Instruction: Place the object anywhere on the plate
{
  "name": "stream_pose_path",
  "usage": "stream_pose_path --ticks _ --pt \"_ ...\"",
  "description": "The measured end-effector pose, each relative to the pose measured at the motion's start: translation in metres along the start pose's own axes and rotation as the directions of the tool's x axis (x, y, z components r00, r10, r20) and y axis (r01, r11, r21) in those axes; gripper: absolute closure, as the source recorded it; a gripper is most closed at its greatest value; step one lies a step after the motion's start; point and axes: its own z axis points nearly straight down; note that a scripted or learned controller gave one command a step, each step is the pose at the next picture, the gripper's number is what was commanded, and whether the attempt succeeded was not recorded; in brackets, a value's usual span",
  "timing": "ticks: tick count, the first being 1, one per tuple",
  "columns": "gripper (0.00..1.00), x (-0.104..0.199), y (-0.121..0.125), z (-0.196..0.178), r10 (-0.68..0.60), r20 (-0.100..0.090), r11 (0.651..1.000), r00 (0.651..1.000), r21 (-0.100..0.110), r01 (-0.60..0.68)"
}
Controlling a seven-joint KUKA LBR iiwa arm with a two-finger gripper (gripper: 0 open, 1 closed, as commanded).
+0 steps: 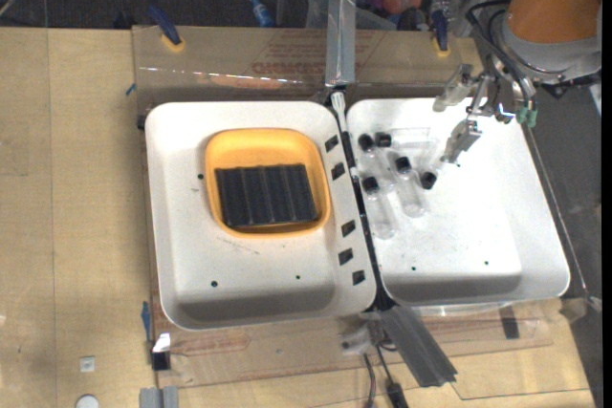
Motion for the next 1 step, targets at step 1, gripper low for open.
stream_pose_path --ticks 1 --pt "0.00 -0.0025 0.0034 -0.0058 -0.331 0.005 0.944 0.944 0.001 0.331"
